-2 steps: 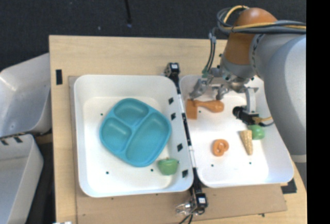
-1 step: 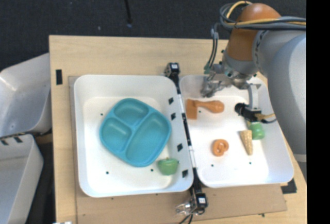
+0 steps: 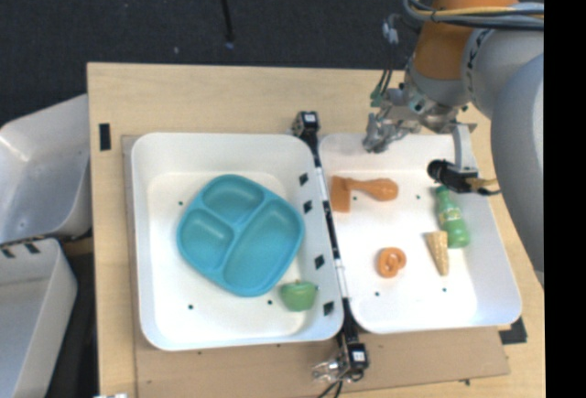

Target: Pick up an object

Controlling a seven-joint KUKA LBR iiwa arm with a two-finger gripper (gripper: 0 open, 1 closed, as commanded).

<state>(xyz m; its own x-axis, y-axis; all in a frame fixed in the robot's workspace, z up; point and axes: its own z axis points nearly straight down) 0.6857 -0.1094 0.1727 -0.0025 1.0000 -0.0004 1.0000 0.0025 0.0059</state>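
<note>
Two white bins sit side by side on a wooden counter, with a robot gripper poised over the right bin's far edge.

Whether the gripper is open or closed cannot be told from this angle; nothing shows between its tips. The right bin carries an orange drumstick-shaped toy near its far left corner, the piece closest to the gripper, plus an orange ring, a cone and a green bottle toward its right side. The left bin carries a blue divided tray and a green cup. The drumstick toy looks light, rigid and smooth, probably plastic, so likely slippery; its narrow middle seems the surest place to grip.
</note>
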